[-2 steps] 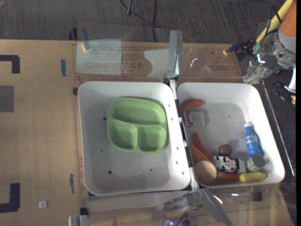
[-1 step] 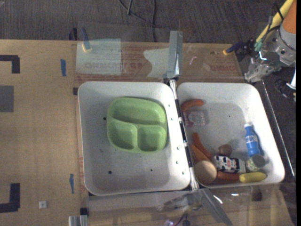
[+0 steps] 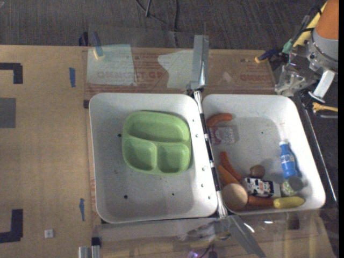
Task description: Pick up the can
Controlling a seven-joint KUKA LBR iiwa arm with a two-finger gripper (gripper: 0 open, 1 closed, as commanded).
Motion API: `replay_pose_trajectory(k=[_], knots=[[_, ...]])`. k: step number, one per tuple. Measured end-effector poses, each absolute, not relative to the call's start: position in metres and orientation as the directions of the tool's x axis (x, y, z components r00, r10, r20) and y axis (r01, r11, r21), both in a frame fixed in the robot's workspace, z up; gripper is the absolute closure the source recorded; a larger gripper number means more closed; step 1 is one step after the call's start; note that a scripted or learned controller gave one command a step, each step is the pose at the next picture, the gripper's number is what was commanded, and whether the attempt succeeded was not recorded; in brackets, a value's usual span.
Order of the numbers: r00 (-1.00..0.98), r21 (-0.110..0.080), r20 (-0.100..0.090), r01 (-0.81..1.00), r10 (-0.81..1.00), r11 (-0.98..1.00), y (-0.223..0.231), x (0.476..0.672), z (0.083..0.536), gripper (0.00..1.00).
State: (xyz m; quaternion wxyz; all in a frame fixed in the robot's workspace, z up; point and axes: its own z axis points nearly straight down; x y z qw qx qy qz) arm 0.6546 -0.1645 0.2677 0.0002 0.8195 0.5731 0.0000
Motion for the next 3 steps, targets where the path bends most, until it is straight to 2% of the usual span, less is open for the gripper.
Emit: replay_pose_trajectory(k=[1, 2, 3], knots=[[0.34, 0.004, -0.002, 0.94, 0.94, -0.34, -0.164, 0.656, 0.279, 1.0], [0.199, 0.0, 0.0, 0.98, 0.98, -0.199, -0.155, 0.657, 0.192, 1.0], [0.199, 0.005, 0.0, 0.98, 0.98, -0.199, -0.154, 0.659, 0.204, 1.0]])
